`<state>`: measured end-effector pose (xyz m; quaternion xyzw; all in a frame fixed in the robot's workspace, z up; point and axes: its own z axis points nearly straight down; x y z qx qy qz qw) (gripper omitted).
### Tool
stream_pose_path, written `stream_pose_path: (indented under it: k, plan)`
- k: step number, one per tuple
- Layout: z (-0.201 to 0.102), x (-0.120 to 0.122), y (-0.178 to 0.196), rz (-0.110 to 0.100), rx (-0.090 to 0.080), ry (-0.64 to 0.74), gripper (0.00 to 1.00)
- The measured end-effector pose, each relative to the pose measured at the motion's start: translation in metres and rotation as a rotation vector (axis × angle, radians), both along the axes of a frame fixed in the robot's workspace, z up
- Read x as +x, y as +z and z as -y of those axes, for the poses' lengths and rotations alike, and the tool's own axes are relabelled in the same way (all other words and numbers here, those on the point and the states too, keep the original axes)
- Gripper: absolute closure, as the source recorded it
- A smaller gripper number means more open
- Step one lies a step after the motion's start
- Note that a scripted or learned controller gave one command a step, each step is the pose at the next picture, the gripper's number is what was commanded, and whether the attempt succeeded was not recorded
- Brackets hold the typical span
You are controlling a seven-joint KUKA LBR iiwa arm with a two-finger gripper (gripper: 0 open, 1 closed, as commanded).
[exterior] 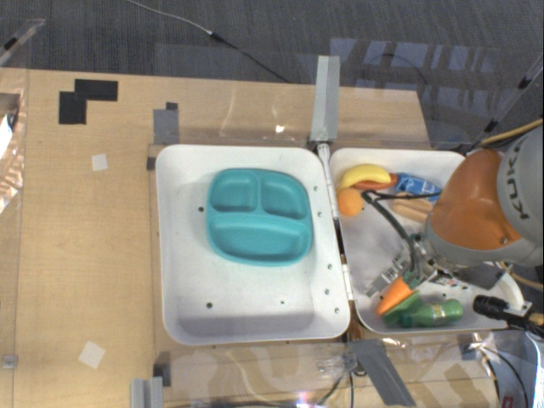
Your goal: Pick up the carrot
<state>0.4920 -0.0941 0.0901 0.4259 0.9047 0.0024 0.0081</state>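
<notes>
My gripper [406, 272] hangs low in the right bin [365, 253], at the lower right of the frame, its metal tip just above the thick end of the carrot [396, 297]. Whether it is clenched or released I cannot tell from here, and I cannot see the carrot caught in it. The one carrot lies on the bin floor near the front wall, thick end toward my gripper and its point toward the lower left. Just beside it, touching along its lower right, lies one green bottle [433, 314] on its side. My wrist carries the orange band [470, 204], and on the grey casing at the right edge of the frame I read the letters "KU" [515, 195], the rest cut off. At the upper left of that same bin sit one yellow banana [365, 176] and, touching it below, one round orange fruit [350, 202]. To their right lies one blue packet [418, 184]; its printing is too small to read. There are two white bins in all. The left bin [183, 245], at the middle of the frame, holds one teal divided plate [257, 216] with three compartments
</notes>
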Motion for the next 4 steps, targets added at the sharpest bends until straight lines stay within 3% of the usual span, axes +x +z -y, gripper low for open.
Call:
stream_pose_path:
  k: [1, 2, 3, 4]
  plan:
    - [-0.001, 0.004, 0.013, 0.012, -0.001, 0.007, 1.00]
    - [-0.065, 0.018, 0.097, -0.005, 0.006, -0.145, 1.00]
    - [-0.062, 0.017, 0.096, -0.008, 0.004, -0.148, 0.00]
    - [-0.001, 0.004, 0.072, -0.011, -0.001, 0.137, 0.00]
